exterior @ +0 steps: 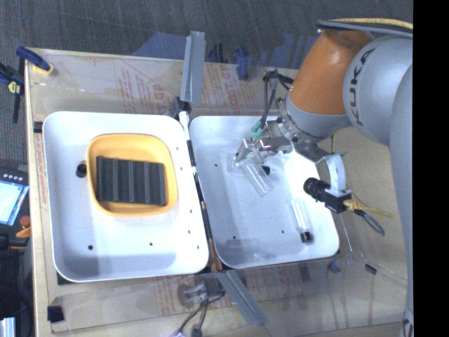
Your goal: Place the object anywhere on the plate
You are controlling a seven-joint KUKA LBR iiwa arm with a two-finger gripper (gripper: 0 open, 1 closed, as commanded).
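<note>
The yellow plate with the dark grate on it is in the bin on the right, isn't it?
Not quite. In the camera view, the yellow plate with the dark grate on it sits in the left bin. The right bin is the one the gripper is over.

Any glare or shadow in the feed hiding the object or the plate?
Camera view: even light, a soft shadow across the left bin's near edge. The yellow plate reads sharply. The right bin is bright white, so the clear tube-like object is faint against it; the gripper looks slightly soft.
</note>
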